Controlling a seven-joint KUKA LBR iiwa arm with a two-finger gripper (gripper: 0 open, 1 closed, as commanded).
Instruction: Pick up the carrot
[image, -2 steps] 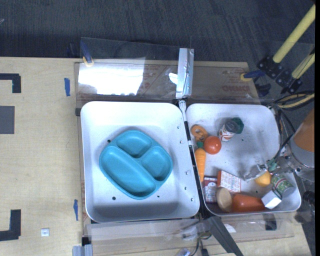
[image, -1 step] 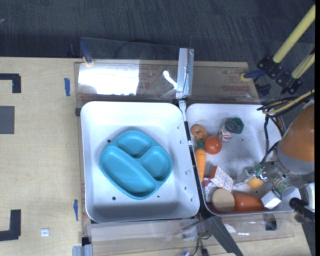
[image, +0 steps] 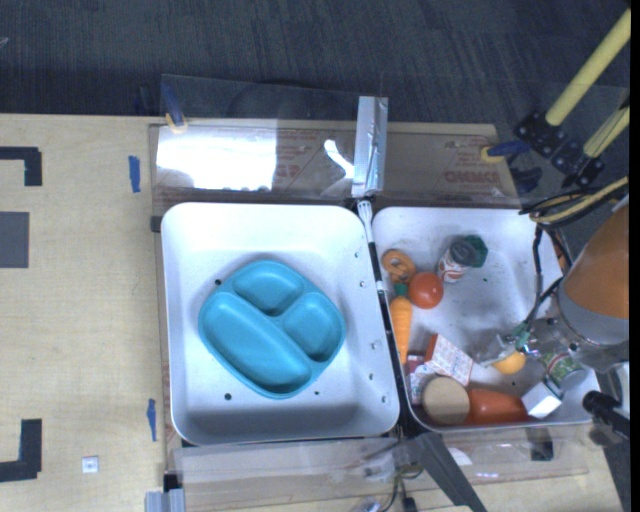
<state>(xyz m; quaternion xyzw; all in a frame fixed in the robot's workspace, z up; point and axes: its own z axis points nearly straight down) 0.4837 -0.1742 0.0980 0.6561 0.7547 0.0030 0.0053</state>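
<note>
Camera view: we look down at a slant on two white bins set side by side on a pale wooden bench (image: 80, 330).
Gripper: we see the gripper (image: 527, 350) low over the right bin (image: 500, 225), near its right wall, under the grey wrist and the orange band of the arm (image: 600, 275).
Gripper state: we cannot tell how it stands, as wires and wrist parts cover it.
Beside the gripper: we see a small yellow item (image: 510, 364) just left of it, too blurred to name.
Front of right bin: we see a red sausage-shaped item (image: 495, 404) lying along the front wall, touching a tan rounded piece (image: 446, 399) on its left, and a red and white packet (image: 447, 358) just behind them.
Carrot: we find the carrot (image: 401, 326) lying against the left wall of the right bin, lengthwise along the wall, well apart from the gripper.
Near the carrot: we see a red tomato (image: 426, 290) just beside its far end, and a small orange item (image: 397, 265) behind that.
Back of right bin: we see a small can with a dark green top (image: 462, 256) lying tilted.
Left bin: we see a blue divided plate (image: 272, 326) resting in the middle of the left bin (image: 200, 240).
</note>
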